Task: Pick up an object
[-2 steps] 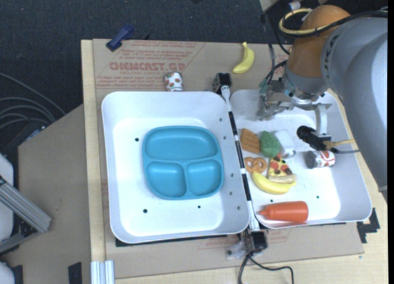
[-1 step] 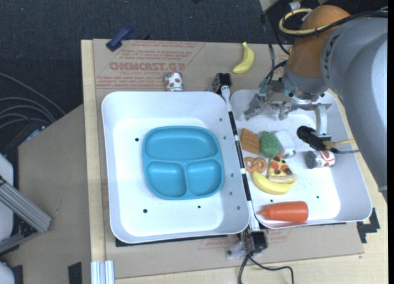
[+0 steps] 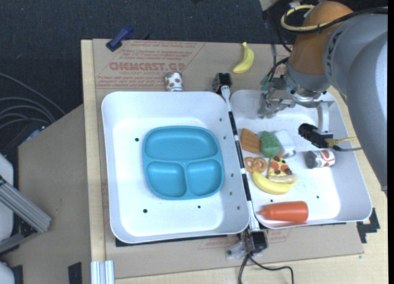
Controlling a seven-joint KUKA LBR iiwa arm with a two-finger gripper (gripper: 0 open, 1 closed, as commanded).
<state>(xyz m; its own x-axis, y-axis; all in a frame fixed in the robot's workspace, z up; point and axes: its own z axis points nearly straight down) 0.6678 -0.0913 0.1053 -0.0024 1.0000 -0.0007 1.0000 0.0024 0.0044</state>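
Near the upper middle of the right bin (image 3: 345, 206), the pincer (image 3: 275, 105), fingers apparently apart and empty, hovers above the clustered toy food (image 3: 269, 159), where crowding could spoil a grasp.

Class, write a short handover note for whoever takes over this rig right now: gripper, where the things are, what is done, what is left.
Gripper: low over the far end of the right bin, nothing seen between its fingers; open or shut cannot be told.
Things: banana, pretzel, green toy, can and red bottle lie in the right bin. Blue plate sits in the left bin.
Done: nothing lifted.
Left: grasp and lift one object.
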